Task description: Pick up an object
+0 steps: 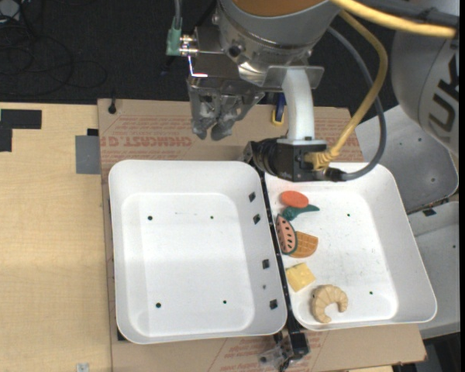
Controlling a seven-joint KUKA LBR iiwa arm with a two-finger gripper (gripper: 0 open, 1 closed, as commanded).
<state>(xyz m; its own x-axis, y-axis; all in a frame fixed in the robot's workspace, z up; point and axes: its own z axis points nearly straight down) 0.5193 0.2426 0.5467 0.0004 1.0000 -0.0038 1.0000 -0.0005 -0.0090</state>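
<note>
Four toys (297,240), gripper (215,124) blurred, arm (275,6) cropped

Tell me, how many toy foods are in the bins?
4, all in the right bin, along its left side: a carrot farthest back, a watermelon slice below it, then a yellow cheese piece, and a croissant nearest the front.

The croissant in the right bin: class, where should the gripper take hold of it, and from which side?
Probably across the thick middle of the croissant, coming straight down from above. It lies flat near the right bin's front edge, horns curling rightward; fingers closing across the arc's fattest part have room either side.
</note>
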